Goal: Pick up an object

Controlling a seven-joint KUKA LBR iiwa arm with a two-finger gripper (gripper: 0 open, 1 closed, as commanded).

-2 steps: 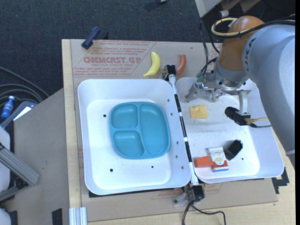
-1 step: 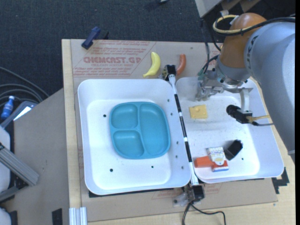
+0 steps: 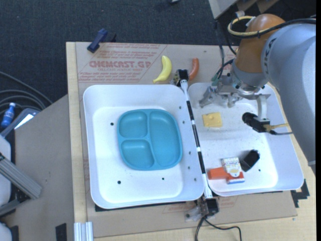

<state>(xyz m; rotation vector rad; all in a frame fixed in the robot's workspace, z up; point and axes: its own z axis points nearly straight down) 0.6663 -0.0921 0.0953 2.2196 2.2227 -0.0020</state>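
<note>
My gripper (image 3: 219, 98) hangs over the far end of the right bin (image 3: 286, 177), open, with nothing between its fingers. Just in front of it a yellow block (image 3: 211, 120) lies on the bin floor, apart from the fingertips. Nearer the front of that bin sit a small white and yellow box on an orange piece (image 3: 228, 170) and, right beside them, a black object (image 3: 249, 159).
A blue divided plate (image 3: 149, 137) lies in the left bin (image 3: 98, 149). Behind the bins, on the board, rest a toy banana (image 3: 163, 69), an orange sausage-shaped toy (image 3: 193, 68) and a dark blue item (image 3: 98, 40). A ridge divides the two bins.
</note>
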